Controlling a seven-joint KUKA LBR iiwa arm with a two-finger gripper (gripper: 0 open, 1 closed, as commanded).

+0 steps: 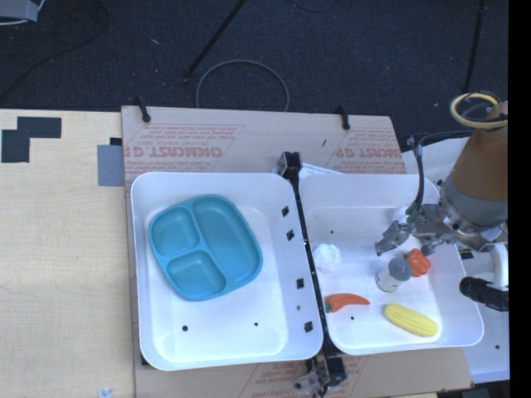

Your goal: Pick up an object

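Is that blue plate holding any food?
Empty: all three compartments of the blue plate show bare blue. It lies flat in the left bin.

Both white bins (pixel 211 347) look like smooth moulded plastic with a soft sheen, and the blue divided tray (pixel 203 245) at centre left is plastic too, slightly glossy along its ridges. Under them lies a matt brown cardboard sheet (pixel 249 139) with faded red print, on a pale wood-grain bench top (pixel 58 264), with rough dark carpet (pixel 332 40) along the top. My pincer (pixel 400 237) at right is dull grey metal; the corn cob (pixel 411 320), carrot (pixel 346 302) and crumpled white lump (pixel 326 257) near it look plastic, corn bumpy, carrot smooth.
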